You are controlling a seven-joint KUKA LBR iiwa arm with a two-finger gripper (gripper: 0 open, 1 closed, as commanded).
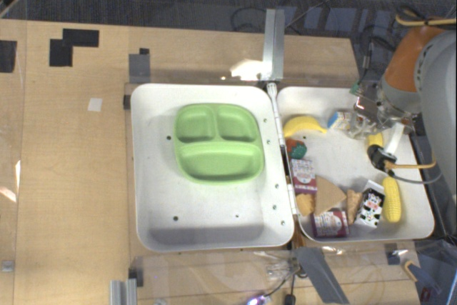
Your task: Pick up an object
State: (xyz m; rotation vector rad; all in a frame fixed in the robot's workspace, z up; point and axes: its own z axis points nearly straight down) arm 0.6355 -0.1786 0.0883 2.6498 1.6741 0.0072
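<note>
Since your gripper [365,121] hangs low over the right bin [421,228], its state not something I can tell, try the nearby banana [303,126]: it looks light, smooth, curved plastic, best pinched across its middle.

The wooden counter [71,175] carried two shallow white bins side by side. The left bin [153,175] touched the right bin [421,225].
</note>
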